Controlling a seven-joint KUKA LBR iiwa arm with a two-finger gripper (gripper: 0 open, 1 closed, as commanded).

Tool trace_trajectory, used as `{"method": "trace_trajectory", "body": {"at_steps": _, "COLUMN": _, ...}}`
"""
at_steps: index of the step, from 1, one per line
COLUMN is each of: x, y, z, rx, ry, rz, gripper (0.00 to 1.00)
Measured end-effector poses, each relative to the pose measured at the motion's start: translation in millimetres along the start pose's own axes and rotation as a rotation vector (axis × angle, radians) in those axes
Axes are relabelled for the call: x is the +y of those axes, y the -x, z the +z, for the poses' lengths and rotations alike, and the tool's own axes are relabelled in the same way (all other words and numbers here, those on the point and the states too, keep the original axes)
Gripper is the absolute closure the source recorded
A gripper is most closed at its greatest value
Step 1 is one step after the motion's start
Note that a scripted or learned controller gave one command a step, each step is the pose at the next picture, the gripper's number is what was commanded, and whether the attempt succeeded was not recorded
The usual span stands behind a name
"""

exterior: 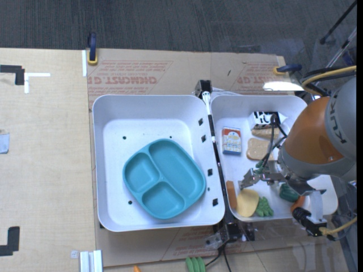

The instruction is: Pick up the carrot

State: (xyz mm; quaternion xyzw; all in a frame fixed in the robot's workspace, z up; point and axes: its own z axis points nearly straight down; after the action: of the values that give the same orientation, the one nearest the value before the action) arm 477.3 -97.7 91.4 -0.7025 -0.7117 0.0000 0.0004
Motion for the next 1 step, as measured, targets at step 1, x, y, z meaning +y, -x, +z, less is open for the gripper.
{"method": "trace_trajectory", "body": {"at_steps": 1, "x": 0.9, "y": -5.0, "z": -0.2, "rx": 0.0, "ry": 0.002, "rz": 0.114, "gripper": 0.0}}
